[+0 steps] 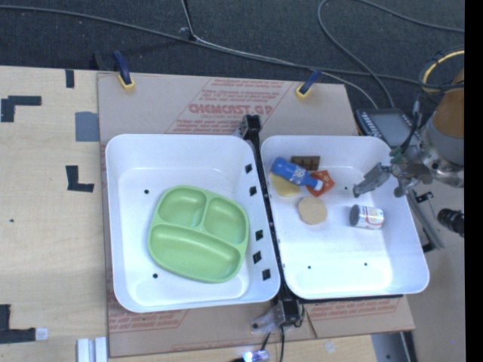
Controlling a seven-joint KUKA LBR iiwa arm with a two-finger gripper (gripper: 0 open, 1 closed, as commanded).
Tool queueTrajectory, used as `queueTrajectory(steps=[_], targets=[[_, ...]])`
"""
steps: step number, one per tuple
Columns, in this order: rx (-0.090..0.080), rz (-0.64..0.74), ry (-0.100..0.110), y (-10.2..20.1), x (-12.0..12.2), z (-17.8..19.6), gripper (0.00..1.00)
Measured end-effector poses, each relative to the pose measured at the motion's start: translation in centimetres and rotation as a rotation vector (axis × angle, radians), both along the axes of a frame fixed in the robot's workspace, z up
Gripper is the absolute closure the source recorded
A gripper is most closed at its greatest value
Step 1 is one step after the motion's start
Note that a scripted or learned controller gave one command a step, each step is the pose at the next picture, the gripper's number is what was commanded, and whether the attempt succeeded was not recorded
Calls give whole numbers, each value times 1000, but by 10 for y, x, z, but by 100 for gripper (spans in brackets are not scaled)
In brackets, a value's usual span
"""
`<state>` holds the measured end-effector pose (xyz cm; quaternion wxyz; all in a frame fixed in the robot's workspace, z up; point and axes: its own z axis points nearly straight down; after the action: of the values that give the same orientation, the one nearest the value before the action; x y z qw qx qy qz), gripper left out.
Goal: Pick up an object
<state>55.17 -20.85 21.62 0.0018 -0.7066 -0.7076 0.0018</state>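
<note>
Now | gripper (386, 185) fingers spread, holding nothing | small can (367, 216) just below-left, right bin (343, 281)

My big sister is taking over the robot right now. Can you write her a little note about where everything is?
Gripper: open, holding nothing, over the right white bin's right edge.
In that bin: small silver can with a red label lying on its side just below the gripper; round tan disc; blue bottle atop a yellow piece, beside a brown block and red packet.
Left white bin: green divided plate.
Done: nothing picked.
Left: grasp and lift one object.
</note>
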Motion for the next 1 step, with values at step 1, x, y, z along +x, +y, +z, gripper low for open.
queueTrajectory(steps=[1], targets=[[1,0,2,4,-9,-60,0]])
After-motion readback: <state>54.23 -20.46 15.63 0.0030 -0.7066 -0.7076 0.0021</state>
